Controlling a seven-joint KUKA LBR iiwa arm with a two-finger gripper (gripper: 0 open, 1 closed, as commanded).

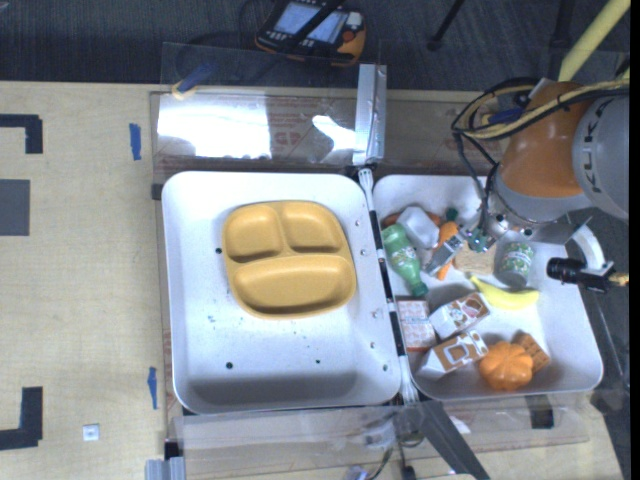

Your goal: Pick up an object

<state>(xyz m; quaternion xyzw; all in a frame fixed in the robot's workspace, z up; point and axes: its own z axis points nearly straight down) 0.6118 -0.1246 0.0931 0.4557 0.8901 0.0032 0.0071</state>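
A: What's under the gripper (478, 240)?
B: A yellow banana (506, 294), just below it in the crowded right bin (585, 343). Fingers: cannot tell.
A: Room?
B: Left bin's (190, 268) rim is bare around the tray (289, 256).

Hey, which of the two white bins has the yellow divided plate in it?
The left bin. The yellow plate sits alone in it, while the right bin holds a jumble: a green bottle, a banana and small cartons.
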